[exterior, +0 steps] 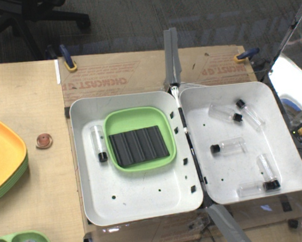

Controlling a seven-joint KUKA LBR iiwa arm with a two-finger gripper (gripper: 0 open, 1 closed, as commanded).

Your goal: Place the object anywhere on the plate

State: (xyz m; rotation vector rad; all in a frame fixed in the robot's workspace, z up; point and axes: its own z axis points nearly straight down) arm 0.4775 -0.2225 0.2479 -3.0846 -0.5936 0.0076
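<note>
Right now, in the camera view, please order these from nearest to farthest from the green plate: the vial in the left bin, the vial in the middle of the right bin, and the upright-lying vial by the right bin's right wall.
1. Left-bin vial: just beside the green plate's left rim.
2. Middle vial: centre of the right bin.
3. Right-wall vial: low on the right bin's right side.

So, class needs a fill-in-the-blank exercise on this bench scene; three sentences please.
1. The green plate sits in the ____ bin.
2. A dark ridged mat lies ____ the plate.
3. One clear vial lies beside the plate, its black cap pointing toward the ____ edge of the view.

Missing words: left; on; bottom
</note>
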